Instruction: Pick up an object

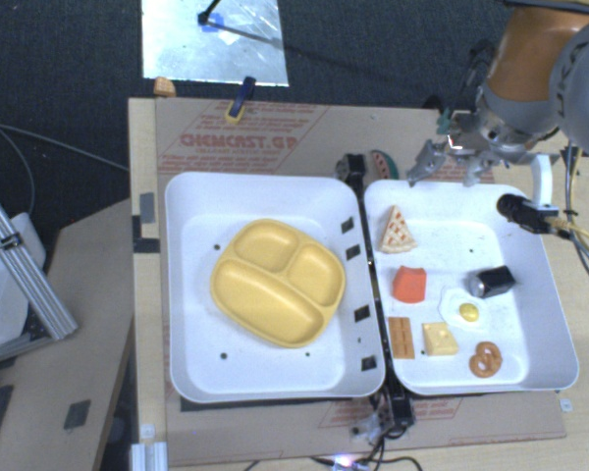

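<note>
two white bins (265,192) (555,292) hold one yellow divided plate (278,281) and seven small items: watermelon slice (397,231), red block (409,284), cracker (401,337), cheese cube (440,339), fried egg (466,311), pretzel (486,359), dark cylinder (493,282).

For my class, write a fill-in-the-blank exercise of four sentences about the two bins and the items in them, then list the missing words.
1. The yellow divided tray lies in the ____ bin.
2. The pretzel lies in the right bin, near its ____ edge.
3. The fried egg lies beside a ____ cylinder.
4. The colour of the block below the waffle wedge is ____.

Missing words: left; front; black; red
</note>
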### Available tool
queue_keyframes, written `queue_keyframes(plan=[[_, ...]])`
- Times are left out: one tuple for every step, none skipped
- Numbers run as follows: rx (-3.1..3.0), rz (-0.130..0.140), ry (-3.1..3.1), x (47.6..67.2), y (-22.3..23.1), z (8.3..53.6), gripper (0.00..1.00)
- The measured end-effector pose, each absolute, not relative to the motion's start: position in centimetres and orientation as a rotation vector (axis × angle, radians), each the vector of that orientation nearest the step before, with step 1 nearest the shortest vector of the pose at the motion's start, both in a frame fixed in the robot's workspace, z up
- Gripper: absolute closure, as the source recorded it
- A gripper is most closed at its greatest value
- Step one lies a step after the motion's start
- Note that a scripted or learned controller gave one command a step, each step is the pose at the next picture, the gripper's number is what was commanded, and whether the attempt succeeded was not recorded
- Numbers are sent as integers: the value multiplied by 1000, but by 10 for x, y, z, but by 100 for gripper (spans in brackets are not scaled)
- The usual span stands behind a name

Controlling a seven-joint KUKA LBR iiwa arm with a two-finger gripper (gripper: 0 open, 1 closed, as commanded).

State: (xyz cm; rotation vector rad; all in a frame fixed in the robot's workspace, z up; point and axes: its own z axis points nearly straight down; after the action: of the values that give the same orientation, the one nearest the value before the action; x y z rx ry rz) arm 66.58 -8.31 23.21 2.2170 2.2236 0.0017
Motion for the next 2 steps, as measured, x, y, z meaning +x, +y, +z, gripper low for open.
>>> queue_keyframes(plan=[[2236,-16,2224,581,-125,86,0],[2222,0,2211,595,-210,85,0]])
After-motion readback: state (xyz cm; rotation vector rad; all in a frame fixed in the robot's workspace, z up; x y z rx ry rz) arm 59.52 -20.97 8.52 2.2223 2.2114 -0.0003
